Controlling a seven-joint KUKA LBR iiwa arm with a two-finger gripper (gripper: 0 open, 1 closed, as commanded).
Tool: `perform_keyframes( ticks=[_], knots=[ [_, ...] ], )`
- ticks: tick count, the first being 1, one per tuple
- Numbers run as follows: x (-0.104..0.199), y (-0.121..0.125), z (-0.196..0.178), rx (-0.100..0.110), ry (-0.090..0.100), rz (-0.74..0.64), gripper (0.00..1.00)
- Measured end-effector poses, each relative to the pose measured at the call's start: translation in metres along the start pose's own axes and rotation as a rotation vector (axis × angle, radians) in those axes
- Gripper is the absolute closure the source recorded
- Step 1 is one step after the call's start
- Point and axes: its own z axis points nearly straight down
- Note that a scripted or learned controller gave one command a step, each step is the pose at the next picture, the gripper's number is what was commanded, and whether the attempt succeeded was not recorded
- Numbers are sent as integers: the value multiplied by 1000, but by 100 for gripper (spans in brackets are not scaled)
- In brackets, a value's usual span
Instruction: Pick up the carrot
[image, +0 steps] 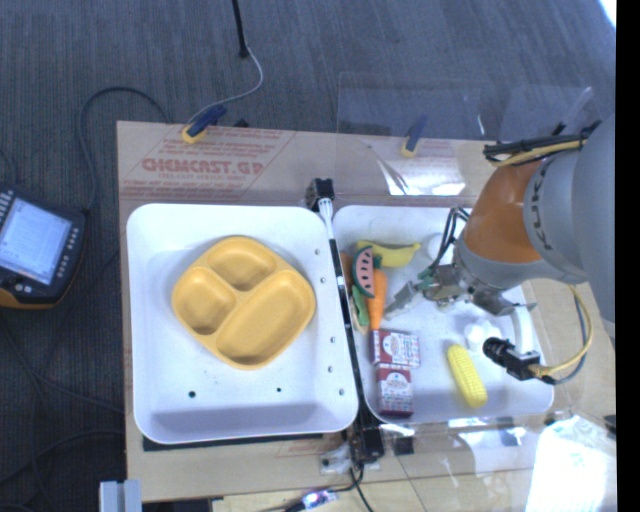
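Carrot (378, 296) hard against right bin's left wall (346, 300), watermelon slice (364, 270) touching, cartons (395, 370) just below; gripper (408, 293) just beside, fingers parted, nothing between; corn (466, 375) well apart

Orange carrot (377, 297) lies lengthwise near the right bin's (430, 412) left wall.

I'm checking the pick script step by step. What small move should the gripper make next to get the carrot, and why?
Probably a short shift toward the left bin. The gripper sits just right of the slim orange carrot, which lies along the right white bin's left wall beside the watermelon slice, not between the jaws.
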Motion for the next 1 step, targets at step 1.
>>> perform_keyframes(
  ticks=[1],
  knots=[
    [20, 44, 1, 4, -1, 388, 0]
  ],
)
